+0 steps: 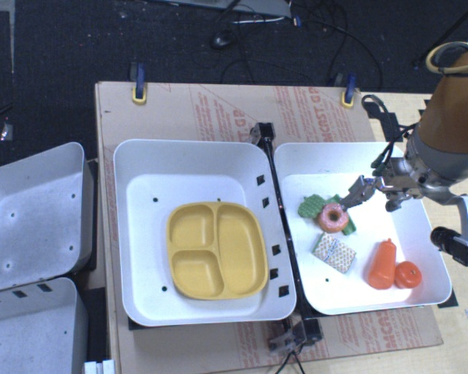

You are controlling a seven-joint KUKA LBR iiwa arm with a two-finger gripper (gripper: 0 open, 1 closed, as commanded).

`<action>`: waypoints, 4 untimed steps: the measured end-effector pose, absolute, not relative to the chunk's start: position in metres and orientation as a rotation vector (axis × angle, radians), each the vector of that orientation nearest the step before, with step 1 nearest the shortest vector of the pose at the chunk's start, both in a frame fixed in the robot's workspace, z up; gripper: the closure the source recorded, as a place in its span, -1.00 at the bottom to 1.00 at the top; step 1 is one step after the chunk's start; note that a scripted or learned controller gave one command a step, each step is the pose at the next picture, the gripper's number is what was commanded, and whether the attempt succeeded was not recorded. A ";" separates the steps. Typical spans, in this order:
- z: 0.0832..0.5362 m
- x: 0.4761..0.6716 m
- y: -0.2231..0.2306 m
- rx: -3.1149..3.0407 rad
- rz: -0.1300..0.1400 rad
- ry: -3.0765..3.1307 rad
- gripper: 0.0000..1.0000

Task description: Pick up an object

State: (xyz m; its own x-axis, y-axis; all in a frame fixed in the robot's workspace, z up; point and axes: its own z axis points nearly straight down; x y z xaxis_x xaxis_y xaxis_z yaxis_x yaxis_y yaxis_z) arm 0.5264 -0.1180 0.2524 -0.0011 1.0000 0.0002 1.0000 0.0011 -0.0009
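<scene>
Two white bins sit side by side on your bench. Take the donut [333, 218] as your landmark: pink-iced, it lies in the upper left part of the right bin [433, 240]. A green toy [313, 206] lies against the donut's upper left and shows again at its lower right, so the donut rests partly on it. Just below the donut, not quite touching, you see a pale patterned pouch [334, 252], tilted. Further right of the donut and lower, an orange bottle [381, 264] stands apart from it, with a small red-orange ball [408, 274] touching the bottle's right side.

Look just right of the donut and a little above it for the gripper [372, 193]. You see its fingers spread moderately: one dark finger [357, 193] points down-left toward the donut, its tip just beside the donut's upper right edge, and the other sits further right over bare bin floor. Nothing lies between them, so it holds no object. You cannot tell whether the near tip touches the donut or hangs just above it. The arm [452, 123] rises up and to the right of the donut, out over the bin's right wall.

Well left of the donut, the left bin [132, 209] holds a yellow three-part tray [217, 249].
</scene>
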 end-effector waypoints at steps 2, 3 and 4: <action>0.154 0.530 -0.117 -2.221 0.004 -2.218 -1.00; 0.111 0.529 -0.112 -2.219 0.004 -2.217 -1.00; 0.123 0.530 -0.113 -2.224 0.000 -2.219 1.00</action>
